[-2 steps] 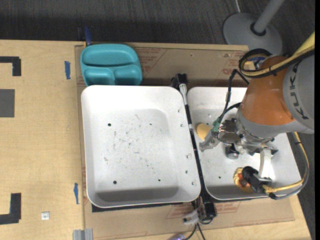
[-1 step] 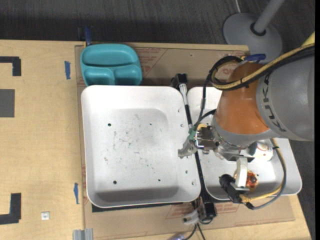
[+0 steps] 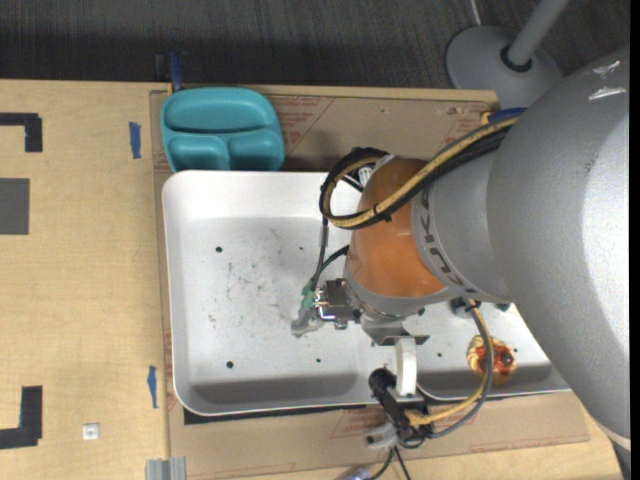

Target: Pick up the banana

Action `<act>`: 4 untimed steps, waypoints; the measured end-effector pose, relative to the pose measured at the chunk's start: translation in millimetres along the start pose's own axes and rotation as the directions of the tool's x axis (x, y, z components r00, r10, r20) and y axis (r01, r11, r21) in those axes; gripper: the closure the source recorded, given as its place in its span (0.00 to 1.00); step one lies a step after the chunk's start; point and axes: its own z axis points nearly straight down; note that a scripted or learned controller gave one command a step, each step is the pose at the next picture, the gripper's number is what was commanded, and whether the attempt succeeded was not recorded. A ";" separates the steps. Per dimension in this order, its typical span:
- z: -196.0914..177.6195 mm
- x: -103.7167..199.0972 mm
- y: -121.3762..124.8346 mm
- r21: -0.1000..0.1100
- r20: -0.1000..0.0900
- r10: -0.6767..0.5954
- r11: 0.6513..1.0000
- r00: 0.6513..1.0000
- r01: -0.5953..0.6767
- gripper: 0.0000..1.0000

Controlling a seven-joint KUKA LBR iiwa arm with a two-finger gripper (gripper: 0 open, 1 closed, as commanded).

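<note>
Claw (image 3: pixel 318 308) low over white bin (image 3: pixel 200 218) floor; cannot tell how wide it stands, or whether it holds anything. Banana hidden, likely under my wrist. Best centre over it before squeezing.

Robot lab: arm (image 3: pixel 560 198), taped bench (image 3: pixel 80 268)

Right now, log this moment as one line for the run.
arm: low over left bin | gripper: hidden under wrist | banana: unseen | teal tray: behind bin
</note>
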 end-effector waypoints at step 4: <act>-48.0 29.8 18.8 0.001 0.000 0.364 0.931 0.931 -0.364 0.00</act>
